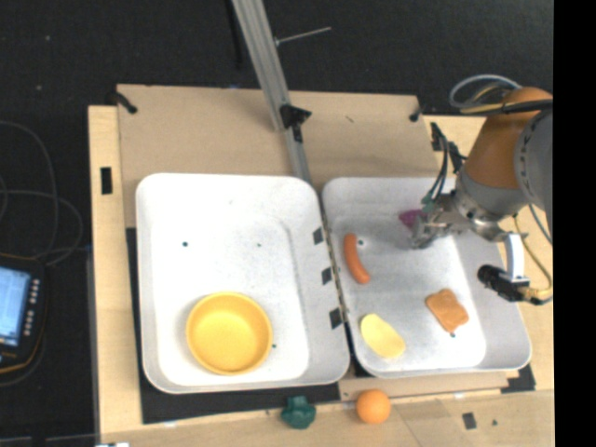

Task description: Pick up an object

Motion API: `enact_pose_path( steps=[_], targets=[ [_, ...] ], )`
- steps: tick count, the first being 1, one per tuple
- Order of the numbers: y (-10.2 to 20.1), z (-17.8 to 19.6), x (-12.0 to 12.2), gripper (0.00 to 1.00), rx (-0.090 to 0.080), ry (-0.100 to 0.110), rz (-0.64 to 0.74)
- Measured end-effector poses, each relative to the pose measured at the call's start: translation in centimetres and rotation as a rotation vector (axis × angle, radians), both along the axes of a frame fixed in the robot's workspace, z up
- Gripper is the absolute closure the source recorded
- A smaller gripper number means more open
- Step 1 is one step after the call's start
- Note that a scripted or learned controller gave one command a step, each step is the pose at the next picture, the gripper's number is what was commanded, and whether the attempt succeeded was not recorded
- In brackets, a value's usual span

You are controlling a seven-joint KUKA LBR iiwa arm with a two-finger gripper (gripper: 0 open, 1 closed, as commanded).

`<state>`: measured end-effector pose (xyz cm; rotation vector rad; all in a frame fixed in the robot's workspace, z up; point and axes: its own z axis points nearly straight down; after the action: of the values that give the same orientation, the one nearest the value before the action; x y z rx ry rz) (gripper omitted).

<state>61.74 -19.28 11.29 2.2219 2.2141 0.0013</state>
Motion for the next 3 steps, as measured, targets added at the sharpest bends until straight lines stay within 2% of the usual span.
enact_pose_path(
  steps=[2,3],
  targets=[
    [-0.4,12.0,0.5,1.00,0.000,-0.004,0.006],
    [5.2,13.0,-0.3,1.00,0.004,0.000,0.011]
  ],
)
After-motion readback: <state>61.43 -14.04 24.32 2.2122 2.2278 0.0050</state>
